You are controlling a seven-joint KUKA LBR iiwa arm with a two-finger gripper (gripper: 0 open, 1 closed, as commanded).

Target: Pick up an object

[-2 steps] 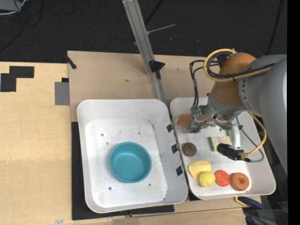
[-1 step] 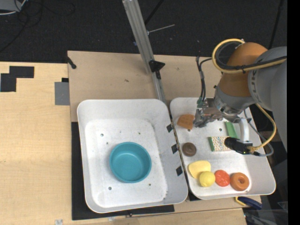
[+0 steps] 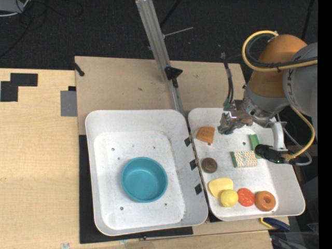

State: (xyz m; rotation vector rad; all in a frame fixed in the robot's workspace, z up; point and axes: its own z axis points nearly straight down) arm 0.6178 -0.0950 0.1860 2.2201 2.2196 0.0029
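Two white bins are shown side by side; the gripper [image 3: 226, 124] hangs over the far part of the right bin [image 3: 290, 191], its state not discernible. The nearest candidate, an orange wedge [image 3: 205, 134], lies just beside it toward the left. A clean pick is judged to require centring over the wedge, clear of the bin wall, before descent.

floor [image 3: 78, 19]: dark carpet along the top, cables at upper left | surface [image 3: 36, 149]: pale wood with dark rectangular cut-outs at left, plain brown board [image 3: 124, 84] behind | aluminium rail [image 3: 155, 35]: slants up from the board's middle | light: even, soft shadows
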